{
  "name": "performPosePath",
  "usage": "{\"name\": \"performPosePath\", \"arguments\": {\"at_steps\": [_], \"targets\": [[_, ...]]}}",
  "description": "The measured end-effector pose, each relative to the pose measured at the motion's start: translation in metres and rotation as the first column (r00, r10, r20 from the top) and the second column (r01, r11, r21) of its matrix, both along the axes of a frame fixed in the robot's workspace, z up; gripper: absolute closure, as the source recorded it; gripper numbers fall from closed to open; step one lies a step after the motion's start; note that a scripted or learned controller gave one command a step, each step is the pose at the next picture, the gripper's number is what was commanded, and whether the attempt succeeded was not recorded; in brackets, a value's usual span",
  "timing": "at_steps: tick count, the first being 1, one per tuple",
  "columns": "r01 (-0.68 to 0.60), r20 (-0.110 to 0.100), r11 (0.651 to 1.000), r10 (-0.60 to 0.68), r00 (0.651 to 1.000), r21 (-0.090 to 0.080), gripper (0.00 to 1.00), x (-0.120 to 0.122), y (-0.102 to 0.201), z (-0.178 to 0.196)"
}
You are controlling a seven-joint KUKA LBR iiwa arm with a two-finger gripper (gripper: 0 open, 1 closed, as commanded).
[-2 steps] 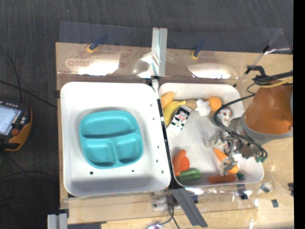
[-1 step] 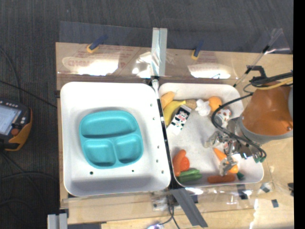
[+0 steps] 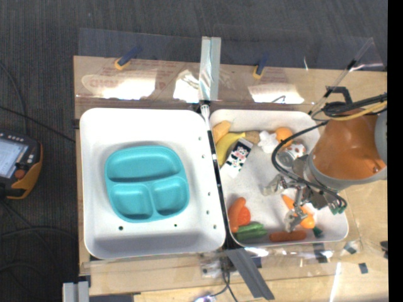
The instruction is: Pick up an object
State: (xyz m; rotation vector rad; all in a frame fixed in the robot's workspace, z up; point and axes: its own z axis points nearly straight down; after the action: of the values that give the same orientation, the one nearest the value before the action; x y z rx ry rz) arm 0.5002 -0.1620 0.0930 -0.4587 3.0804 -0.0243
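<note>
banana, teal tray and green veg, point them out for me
banana (image 3: 223, 145), camera view, middle of its yellow curve
teal tray (image 3: 146, 182), camera view, ridge between its compartments
green veg (image 3: 251, 231), camera view, middle of its body

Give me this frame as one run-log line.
arm: over right bin | gripper: low, near orange piece | grasp: unconfirmed | left bin: teal tray untouched

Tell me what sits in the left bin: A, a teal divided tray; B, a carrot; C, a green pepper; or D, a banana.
A: the teal divided tray lies alone in the left bin, while the banana and other toy food lie in the right bin.
</note>
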Motion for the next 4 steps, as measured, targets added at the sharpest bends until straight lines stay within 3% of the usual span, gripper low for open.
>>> {"name": "performPosePath", "arguments": {"at_steps": [2,3,4], "targets": [[-0.039,-0.007,0.999,0.039,0.999,0.009,0.0,0.002,-0.021,-0.001],[-0.087,-0.004,0.996,0.087,0.996,0.0,0.0,0.002,-0.009,0.0],[-0.087,-0.008,0.996,0.087,0.996,0.001,1.0,0.001,-0.008,0.009]]}}
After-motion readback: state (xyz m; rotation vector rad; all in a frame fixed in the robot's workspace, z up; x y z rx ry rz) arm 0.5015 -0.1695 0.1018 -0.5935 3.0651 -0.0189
